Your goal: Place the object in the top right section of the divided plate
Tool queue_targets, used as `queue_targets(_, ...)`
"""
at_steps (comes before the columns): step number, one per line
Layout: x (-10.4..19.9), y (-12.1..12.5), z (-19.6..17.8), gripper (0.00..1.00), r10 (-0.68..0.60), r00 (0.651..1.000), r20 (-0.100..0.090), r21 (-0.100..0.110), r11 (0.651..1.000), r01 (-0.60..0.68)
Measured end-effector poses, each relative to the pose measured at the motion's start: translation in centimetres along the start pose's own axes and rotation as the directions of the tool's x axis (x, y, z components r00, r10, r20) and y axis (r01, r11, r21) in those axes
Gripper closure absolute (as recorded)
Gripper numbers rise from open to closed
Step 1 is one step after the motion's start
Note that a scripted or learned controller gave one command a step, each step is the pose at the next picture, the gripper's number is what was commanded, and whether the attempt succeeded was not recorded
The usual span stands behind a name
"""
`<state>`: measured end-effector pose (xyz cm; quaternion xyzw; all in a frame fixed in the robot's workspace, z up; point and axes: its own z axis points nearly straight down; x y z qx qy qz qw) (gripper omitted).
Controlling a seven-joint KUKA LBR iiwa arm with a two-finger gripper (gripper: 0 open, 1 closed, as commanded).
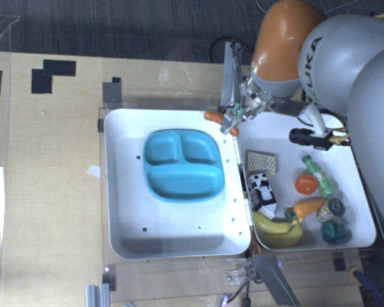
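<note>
Yellow banana (pixel 278 228) lies nearest cam. Gripper (pixel 232 121) clamps a small orange carrot-like object (pixel 213 116) at bin rim. Blue divided plastic plate (pixel 182 164) lies approx. 7 o'clock; target section (pixel 199 147) nearest.

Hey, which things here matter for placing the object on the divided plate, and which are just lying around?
For the job:
- blue divided plate
- its top right section
- end effector
- small orange object at the end effector

Lying about, right bin:
- banana
- carrot
- green bottle
- tomato
- patterned cloth
</note>
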<state>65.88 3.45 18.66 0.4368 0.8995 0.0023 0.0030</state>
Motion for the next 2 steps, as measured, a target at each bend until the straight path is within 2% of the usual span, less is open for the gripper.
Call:
queue_targets(1,0.0,0.0,0.0,0.0,0.0,1.0,0.0,-0.001,1.0,0.0)
queue_targets(2,2.7,-0.7,-2.3,0.0,-0.132,0.991,0.0,-0.001,0.991,0.132)
